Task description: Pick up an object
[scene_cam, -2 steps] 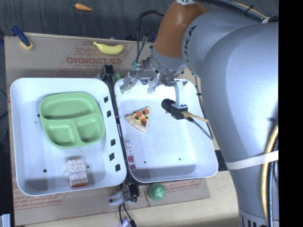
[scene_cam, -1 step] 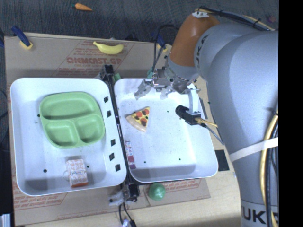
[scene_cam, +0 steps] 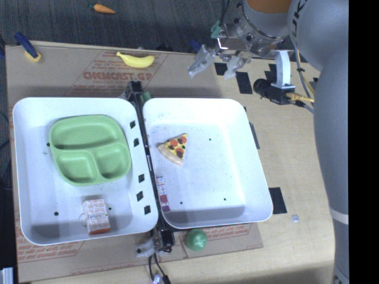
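Above the bench beyond the right bin (scene_cam: 237, 108), my claw (scene_cam: 204, 61) hangs spread and holding nothing, well apart from the pizza slice (scene_cam: 174, 148).

This is a robotics lab or test cell, not a home or a kitchen. An industrial arm (scene_cam: 323, 16), grey with an orange band, reaches in over a plain bench (scene_cam: 296, 176) carrying cables and sensor hardware near its wrist. Two shallow white bins (scene_cam: 23, 176) sit side by side, clipped together along their shared edge, on a sheet of printed cardboard (scene_cam: 89, 76). Black tape marks (scene_cam: 277, 200) dot the bench near its right edge. The things about are toy props: a plastic pizza slice (scene_cam: 174, 148), a green divided tray (scene_cam: 90, 149), a toy banana (scene_cam: 136, 59) and a green ball (scene_cam: 196, 239). Dark carpet (scene_cam: 118, 10) lies beyond the bench's far edge.
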Controlling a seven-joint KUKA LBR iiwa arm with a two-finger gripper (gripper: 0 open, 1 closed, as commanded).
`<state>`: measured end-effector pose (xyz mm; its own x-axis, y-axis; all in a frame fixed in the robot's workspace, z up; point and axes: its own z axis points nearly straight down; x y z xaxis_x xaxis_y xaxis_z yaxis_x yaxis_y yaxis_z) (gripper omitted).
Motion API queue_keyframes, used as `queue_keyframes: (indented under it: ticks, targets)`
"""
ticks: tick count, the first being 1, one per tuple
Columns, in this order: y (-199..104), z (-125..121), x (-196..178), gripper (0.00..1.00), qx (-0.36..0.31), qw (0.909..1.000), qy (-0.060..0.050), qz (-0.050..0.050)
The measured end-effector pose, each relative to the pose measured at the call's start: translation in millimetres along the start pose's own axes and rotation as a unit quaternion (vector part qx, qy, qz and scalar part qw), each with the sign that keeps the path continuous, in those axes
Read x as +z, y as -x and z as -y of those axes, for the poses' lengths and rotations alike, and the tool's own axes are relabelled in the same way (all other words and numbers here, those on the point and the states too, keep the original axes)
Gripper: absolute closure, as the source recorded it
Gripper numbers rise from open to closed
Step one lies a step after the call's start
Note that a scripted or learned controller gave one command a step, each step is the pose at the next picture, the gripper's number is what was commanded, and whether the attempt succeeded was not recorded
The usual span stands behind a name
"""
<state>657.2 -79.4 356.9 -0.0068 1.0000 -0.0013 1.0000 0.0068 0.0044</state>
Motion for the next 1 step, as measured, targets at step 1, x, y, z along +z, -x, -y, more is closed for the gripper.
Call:
queue_keyframes:
  ticks: [1]
  targets:
    - [-14.8,61.6,129.7,0.00,0.001,1.0000,-0.005,-0.001]
